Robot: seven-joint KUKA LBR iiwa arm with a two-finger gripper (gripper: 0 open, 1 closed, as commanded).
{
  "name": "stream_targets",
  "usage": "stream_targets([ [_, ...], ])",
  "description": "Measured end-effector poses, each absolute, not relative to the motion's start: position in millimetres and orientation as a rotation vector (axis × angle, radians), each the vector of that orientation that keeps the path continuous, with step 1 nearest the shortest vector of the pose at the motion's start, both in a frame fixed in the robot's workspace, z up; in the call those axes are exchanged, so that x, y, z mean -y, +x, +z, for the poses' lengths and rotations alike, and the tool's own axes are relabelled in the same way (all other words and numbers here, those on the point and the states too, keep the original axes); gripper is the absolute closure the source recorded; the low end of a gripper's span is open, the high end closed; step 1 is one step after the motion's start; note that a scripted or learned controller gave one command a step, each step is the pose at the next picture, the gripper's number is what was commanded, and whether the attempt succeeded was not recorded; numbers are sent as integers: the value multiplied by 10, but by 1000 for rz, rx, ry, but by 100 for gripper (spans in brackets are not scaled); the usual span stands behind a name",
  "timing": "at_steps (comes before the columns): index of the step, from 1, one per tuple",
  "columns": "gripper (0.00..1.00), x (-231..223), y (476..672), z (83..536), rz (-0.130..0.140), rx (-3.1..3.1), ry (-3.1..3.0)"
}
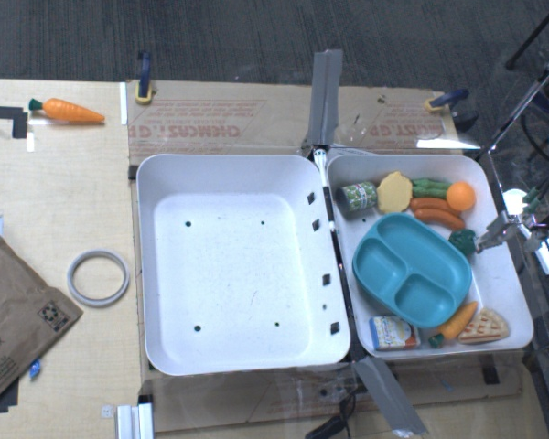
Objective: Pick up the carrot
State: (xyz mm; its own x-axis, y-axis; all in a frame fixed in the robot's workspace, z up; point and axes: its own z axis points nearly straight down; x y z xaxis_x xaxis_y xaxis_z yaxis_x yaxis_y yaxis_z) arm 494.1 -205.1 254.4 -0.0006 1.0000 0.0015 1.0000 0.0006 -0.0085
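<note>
A small orange carrot (457,320) with a green top lies in the right bin (522,302), near its front right corner. It rests against the front edge of a blue divided plate (412,269), beside a waffle-like wedge (485,326). A second, larger carrot (66,111) lies on the bench far to the left, outside both bins. My gripper (490,236) reaches in over the right bin's right rim, next to a dark green toy (464,240), well behind the small carrot. Nothing shows between its fingers.
The right bin also holds a green can (358,196), a yellow toy (394,191), green beans (430,187), an orange (460,195), a sausage (436,213) and a small carton (391,332). The left bin (146,245) adjoins it. A tape ring (98,276) and a cardboard box (9,327) lie on the bench.
</note>
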Motion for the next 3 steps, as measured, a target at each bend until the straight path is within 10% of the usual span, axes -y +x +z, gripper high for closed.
stream_targets([
  [2, 0, 2221, 4799, 1225, -3, 3016, -887],
  [3, 0, 2215, 5596, 1271, -2, 3063, -699],
])
